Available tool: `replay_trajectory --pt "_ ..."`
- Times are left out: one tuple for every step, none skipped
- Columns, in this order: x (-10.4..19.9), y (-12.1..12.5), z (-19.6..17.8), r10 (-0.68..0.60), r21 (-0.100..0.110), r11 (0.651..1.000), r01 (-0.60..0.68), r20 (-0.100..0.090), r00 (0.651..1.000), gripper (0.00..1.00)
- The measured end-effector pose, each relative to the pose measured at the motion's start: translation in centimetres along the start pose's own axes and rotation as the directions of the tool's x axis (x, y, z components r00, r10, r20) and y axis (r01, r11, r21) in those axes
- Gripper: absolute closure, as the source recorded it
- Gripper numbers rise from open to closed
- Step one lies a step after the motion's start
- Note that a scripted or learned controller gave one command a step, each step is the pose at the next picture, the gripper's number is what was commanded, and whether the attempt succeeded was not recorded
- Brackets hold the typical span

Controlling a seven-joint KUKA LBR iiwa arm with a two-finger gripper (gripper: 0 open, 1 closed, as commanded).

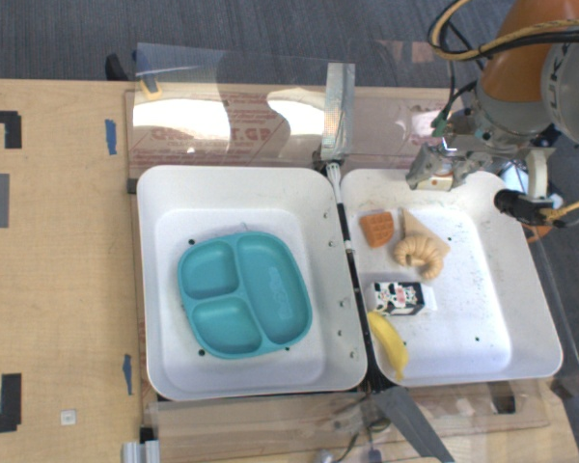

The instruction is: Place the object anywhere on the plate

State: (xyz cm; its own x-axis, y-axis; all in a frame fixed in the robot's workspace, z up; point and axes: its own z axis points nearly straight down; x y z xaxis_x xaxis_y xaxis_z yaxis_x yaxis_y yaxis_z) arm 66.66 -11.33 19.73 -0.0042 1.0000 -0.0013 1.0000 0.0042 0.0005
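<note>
Teal plastic plate [245, 294] with 3 compartments sits in the left white bin [164, 201], nothing on it. Right white bin [507, 307] holds an orange block [376, 229], a tan croissant [421, 250], a black-and-white carton [399, 297] and a yellow banana [388, 343]. Gripper [434, 174] hovers at the upper right; can't tell its finger state.

We note the gripper [432, 175] above the right bin's [521, 355] far edge; the teal plate [244, 293] occupies the left bin [164, 258].
</note>
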Motion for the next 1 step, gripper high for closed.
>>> replay_trajectory --pt "8.36 -3.69 1.28 -0.004 0.002 1.000 0.004 -0.004 1.000 1.00"
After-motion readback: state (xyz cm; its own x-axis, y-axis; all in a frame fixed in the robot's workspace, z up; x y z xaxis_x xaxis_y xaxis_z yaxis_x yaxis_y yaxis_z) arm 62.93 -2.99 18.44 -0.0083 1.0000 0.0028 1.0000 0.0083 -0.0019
